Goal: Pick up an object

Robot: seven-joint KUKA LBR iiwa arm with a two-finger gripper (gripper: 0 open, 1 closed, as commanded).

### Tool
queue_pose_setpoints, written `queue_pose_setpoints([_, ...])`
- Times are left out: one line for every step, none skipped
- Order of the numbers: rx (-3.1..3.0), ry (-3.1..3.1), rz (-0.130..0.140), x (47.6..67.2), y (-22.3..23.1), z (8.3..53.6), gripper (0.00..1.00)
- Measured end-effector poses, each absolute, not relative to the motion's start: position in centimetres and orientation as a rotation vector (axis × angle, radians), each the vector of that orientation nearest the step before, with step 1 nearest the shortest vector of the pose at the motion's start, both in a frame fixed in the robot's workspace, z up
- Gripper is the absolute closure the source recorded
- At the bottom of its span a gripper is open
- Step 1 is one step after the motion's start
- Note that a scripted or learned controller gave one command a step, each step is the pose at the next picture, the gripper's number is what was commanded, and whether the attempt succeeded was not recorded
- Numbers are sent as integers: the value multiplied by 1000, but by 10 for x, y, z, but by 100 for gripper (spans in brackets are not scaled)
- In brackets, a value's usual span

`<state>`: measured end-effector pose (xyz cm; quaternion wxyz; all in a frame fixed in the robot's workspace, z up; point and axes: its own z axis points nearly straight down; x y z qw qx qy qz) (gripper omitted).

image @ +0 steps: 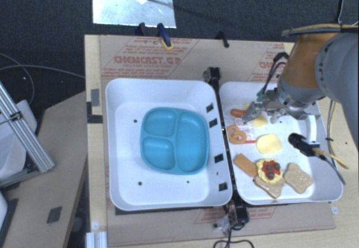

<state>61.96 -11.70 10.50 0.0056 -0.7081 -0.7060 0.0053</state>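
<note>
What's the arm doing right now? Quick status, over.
Gripper low in right bin, over the pretzel and sausage. Nothing seen held. Yellow piece and bread lie nearby.

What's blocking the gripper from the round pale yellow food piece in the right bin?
Nothing visible. The gripper sits low over the right white bin, near the orange pretzel-shaped piece. The round pale yellow food piece lies just beyond, uncovered, with bare floor between.

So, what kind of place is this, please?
Probably a robotics lab test bench, not a kitchen: two white bins sit clamped on cardboard, toy food such as a bread slice fills one, and a blue divided plate lies in the other.
</note>
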Motion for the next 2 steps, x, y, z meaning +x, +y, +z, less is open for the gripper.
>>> queue_pose_setpoints([-2247,-2234,-15,588,-94,91,0])
queue_pose_setpoints([-2235,-2227,-17,536,-115,90,0])
